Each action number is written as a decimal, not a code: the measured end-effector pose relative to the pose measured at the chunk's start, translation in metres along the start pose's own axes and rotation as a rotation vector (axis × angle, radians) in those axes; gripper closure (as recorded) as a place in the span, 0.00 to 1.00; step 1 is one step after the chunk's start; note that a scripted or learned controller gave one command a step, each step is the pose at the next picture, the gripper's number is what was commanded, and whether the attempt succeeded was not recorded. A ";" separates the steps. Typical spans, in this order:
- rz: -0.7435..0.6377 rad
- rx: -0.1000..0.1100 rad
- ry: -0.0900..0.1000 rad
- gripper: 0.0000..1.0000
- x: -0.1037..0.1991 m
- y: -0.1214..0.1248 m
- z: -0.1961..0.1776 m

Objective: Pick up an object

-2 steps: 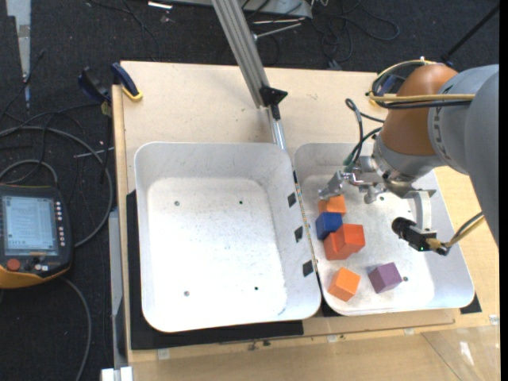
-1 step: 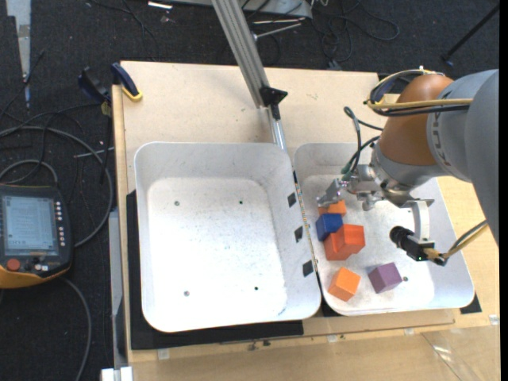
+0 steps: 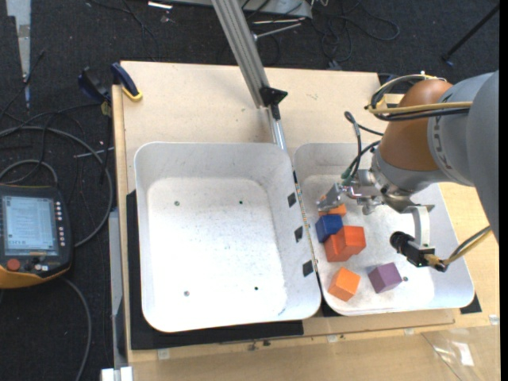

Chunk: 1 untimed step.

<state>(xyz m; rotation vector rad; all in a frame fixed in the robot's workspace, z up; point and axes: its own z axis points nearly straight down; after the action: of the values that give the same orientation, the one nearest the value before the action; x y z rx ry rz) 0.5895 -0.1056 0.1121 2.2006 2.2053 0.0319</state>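
Note:
The right bin [image 3: 316, 162] holds several blocks. A blue block [image 3: 328, 227] lies by its left wall, with a red-orange block [image 3: 347, 243] touching it on the right. Nearer the front are an orange block [image 3: 345, 282] and a purple block [image 3: 385, 277]. A small orange piece [image 3: 338, 209] shows just above the blue block, partly hidden by my gripper [image 3: 333, 202]. The gripper is low in the bin, right over that orange piece and at the blue block's far edge.
The left bin [image 3: 206, 236] stands beside the right one, with a shared raised wall between them. A slanted metal pole [image 3: 246, 50] crosses the bench at the back. The arm's grey body [image 3: 432, 141] and its cables overhang the right bin's right side.

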 end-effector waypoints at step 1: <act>0.000 -0.007 -0.001 0.00 0.000 -0.003 0.000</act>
<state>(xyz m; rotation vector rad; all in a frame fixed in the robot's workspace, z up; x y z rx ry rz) 0.5870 -0.1052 0.1120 2.1966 2.2005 0.0382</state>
